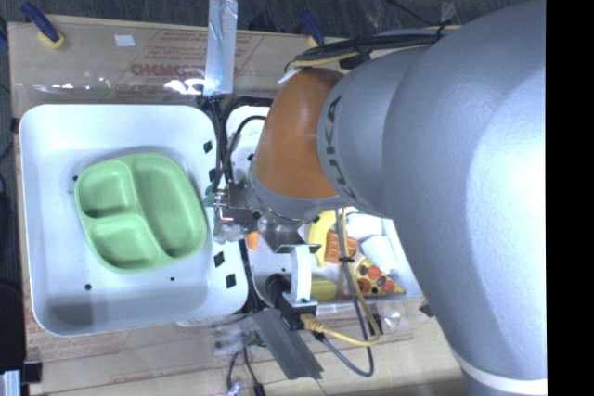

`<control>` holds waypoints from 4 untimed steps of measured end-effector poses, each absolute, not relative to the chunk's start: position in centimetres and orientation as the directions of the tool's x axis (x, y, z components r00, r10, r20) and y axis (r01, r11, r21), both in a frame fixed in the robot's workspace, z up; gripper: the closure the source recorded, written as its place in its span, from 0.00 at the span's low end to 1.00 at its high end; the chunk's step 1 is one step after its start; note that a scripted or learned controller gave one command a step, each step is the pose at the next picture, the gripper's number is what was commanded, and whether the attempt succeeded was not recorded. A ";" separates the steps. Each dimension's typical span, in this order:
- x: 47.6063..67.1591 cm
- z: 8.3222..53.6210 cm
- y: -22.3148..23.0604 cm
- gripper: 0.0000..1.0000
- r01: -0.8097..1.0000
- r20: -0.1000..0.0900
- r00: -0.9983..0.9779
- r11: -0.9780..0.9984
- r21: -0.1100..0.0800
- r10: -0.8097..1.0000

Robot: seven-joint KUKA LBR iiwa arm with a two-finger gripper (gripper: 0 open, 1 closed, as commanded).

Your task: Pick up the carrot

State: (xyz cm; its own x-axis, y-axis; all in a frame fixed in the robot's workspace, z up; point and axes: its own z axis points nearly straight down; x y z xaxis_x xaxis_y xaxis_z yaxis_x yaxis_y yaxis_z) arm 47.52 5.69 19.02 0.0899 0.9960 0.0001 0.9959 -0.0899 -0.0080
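One carrot (252, 241), a sliver of orange at the right bin's (243, 120) left wall beneath my gripper (243, 220), whose state I cannot tell; risk: wall deflects the grasp.

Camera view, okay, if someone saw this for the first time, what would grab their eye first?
First the big grey arm with its orange band, swinging in from the right and covering most of the right bin. Next the green divided tray lying in the left bin. Under the arm a slice of toy pizza peeks out among other small items.
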 end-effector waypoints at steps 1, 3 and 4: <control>47.7 23.3 5.0 1.00 0.915 -0.001 0.402 -0.402 -0.002 0.915; 51.0 21.8 1.5 1.00 0.998 0.001 0.061 -0.061 -0.008 0.998; 47.5 19.0 4.7 1.00 0.999 0.000 0.034 -0.034 -0.008 0.999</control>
